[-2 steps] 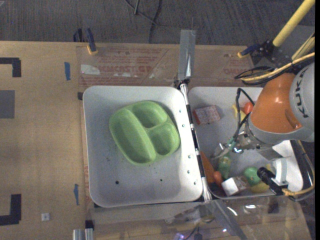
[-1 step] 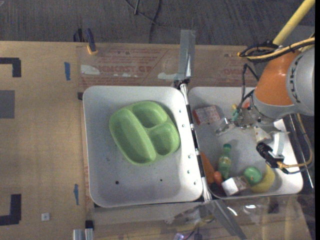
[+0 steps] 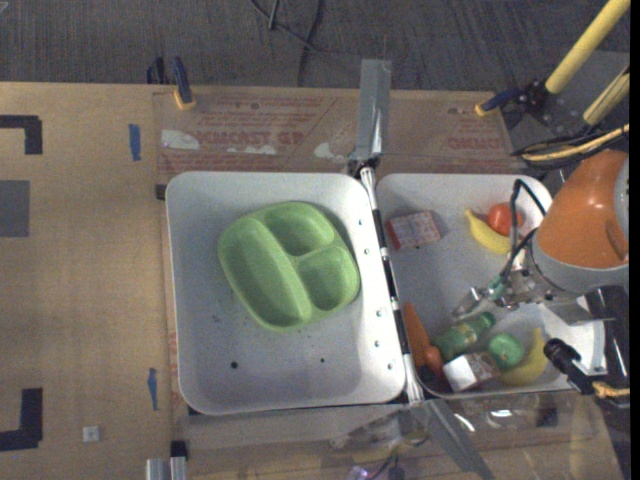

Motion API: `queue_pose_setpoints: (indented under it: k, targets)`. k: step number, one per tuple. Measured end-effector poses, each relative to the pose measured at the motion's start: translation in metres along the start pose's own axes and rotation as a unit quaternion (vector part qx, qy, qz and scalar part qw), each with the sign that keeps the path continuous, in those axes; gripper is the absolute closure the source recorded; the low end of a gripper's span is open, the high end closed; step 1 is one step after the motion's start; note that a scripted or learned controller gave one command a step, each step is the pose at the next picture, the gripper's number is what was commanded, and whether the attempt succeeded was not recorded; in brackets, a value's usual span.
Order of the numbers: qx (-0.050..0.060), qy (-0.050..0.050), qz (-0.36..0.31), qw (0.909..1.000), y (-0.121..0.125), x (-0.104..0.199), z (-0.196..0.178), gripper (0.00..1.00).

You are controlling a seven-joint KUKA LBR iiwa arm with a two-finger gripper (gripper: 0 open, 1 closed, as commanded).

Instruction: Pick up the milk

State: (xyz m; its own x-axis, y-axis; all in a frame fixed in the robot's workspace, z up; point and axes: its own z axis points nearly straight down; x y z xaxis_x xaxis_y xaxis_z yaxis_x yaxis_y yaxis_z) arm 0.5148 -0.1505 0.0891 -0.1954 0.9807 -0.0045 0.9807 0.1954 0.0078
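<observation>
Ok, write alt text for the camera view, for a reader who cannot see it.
A grey arm with an orange band reaches from the right over the right bin, which holds toy food including a banana and a small carton. The left bin holds a green divided plate.

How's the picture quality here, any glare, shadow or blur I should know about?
Camera view: soft overall, fine detail lost. The left bin shows a grey shadow across its lower floor, and the green plate carries pale sheen on its ridges. In the right bin, the gripper and the cluttered items beneath it blur together, so the milk cannot be made out.
</observation>
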Motion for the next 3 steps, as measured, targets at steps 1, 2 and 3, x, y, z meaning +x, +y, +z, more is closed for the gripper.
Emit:
queue_pose_setpoints:
  k: [1, 2, 3]
  targets:
    - [0.0, 0.0, 0.092, 0.9957, 0.083, -0.016, 0.001, 0.0]
    - [0.004, 0.01, 0.102, 0.9947, 0.079, -0.048, -0.042, 0.0]
    - [0.0, 0.001, 0.275, 0.9614, 0.008, 0.007, 0.0, 0.0]
